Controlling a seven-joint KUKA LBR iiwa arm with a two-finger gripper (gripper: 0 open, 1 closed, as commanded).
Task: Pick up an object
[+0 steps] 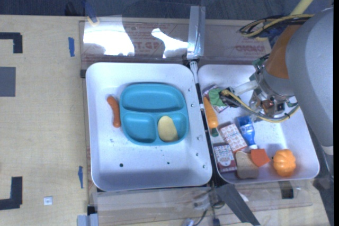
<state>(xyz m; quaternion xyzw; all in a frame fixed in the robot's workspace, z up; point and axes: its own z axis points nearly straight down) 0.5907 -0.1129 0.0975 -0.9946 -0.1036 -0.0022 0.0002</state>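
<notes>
The grey arm with its orange band reaches in from the right, over the right bin (310, 166). Its gripper (265, 105) hangs above the bin's upper middle, wrapped in yellow and white cables. Just left of it lie a green item (214, 98) and an orange carrot-like stick (211, 116). Below the gripper is a blue tube (246, 128). Further forward are a patterned box (233, 137), a tan block (245, 165), a red cube (259, 157) and a small orange pumpkin (284, 162). Nothing shows between the gripper and these things.
The left bin (100, 166) holds a blue divided tray (151, 108) with a yellow oval fruit (167, 128) in its lower right compartment. An orange sausage (114, 110) lies left of the tray. A clear plastic wall (137, 34) stands behind the bins.
</notes>
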